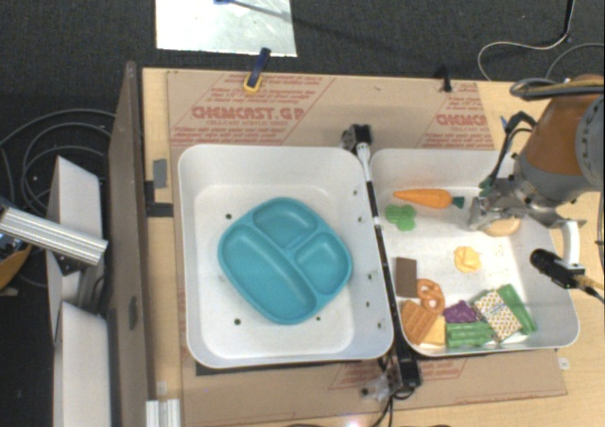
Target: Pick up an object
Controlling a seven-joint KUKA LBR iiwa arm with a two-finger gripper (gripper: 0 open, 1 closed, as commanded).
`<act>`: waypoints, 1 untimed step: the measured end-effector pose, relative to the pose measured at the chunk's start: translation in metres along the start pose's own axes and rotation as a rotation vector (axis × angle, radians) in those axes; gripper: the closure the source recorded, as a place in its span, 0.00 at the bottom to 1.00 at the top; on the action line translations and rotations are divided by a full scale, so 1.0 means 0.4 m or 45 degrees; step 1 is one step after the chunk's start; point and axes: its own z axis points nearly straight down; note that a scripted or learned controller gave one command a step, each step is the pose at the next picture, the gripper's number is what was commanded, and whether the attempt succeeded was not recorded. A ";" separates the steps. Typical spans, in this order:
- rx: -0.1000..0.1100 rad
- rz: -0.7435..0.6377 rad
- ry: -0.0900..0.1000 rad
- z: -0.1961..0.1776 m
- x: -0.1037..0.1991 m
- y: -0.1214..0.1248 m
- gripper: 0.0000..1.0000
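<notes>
The right bin (567,326) holds toy food. An orange carrot (424,197) lies near its far edge, with a green piece (403,217) to its left. A small yellow piece (467,258) sits mid-bin. My gripper (488,214) is down in the bin at the carrot's right end, over a pale tan piece (504,226). Along the near edge lie a brown block (406,276), a pretzel (429,294), an orange slab (423,324), a purple piece (462,313) and green and patterned packets (498,314).
The left bin (203,179) holds a teal divided plate (285,260). A divider with a black clamp (357,139) separates the bins. The arm (567,146) enters from the right, and a black fitting (558,269) juts over the right bin's right side.
</notes>
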 end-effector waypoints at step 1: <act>-0.008 -0.006 -0.003 -0.029 0.002 0.009 1.00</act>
